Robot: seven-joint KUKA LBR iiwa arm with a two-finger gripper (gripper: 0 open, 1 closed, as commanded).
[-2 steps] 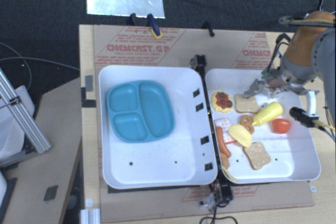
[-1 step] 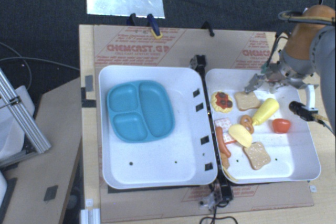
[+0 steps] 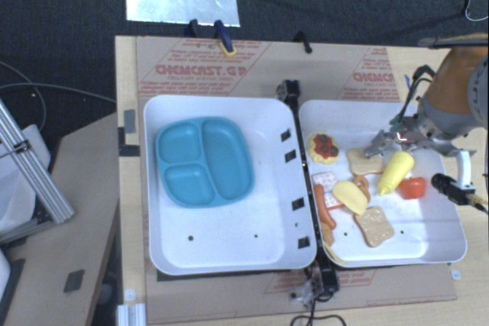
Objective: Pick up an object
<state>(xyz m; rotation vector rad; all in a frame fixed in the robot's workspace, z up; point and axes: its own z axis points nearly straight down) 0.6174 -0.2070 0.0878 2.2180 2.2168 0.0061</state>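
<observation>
Reaching in from the right, the arm (image 3: 458, 80) hangs its gripper (image 3: 391, 140) low over the right bin (image 3: 443, 248), near the upper middle of the toy-food pile. Finger spread: cannot tell, metal parts blur together at this slant. Nothing visibly pinched.

Closest candidate is the yellow bottle-shaped toy (image 3: 395, 171), lying tilted just below the gripper tip, its lower end near the red piece (image 3: 412, 188). Touching the gripper or just apart, can't say. Beside it on the left sits a tan bread-like piece (image 3: 362, 162), further left a round pizza-like toy (image 3: 324, 148). Lower down: a yellow banana-ish item (image 3: 350, 196), a toast slice (image 3: 374, 225), and a red-orange sausage (image 3: 325, 211) along the bin's left wall.

Handling guess: all look like hollow plastic play food, so light, rigid, smooth, likely slippery on rounded faces, not fragile. The yellow bottle is probably best taken across its narrower body at mid-length, fingers square to the long axis; gripping near the tapered end risks it squirting out. Neighbours crowd it, so a finger may nudge the bread or the red piece. Flat toast would be harder, edges sit low on the floor.

Left bin (image 3: 176, 248) carries a blue divided plate (image 3: 205, 161), well apart from the action.
</observation>
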